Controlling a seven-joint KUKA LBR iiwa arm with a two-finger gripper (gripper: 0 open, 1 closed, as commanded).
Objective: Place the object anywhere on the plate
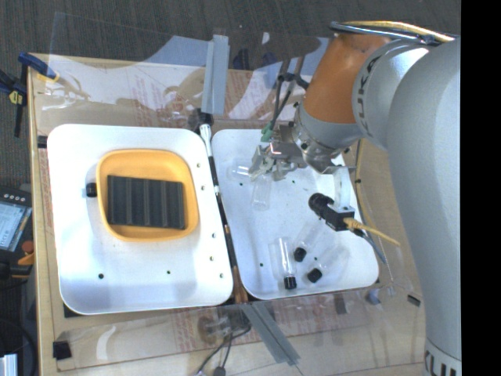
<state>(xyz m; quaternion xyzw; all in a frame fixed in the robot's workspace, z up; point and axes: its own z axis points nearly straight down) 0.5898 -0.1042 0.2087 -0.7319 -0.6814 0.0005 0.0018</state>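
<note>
Two white bins side by side. Left bin (70, 272) holds one yellow plate (145, 167) with one dark ribbed rack (147, 202) lying on it. Right bin (243, 276) holds clear plastic tubes with black caps (286, 269) at lower centre — three caps counted, tube bodies hard to make out against the white. The grey arm (407, 171) covers the frame's right side. Gripper (270, 157) sits over the right bin's upper part; its opening and any load cannot be determined — cluttered, small
</note>
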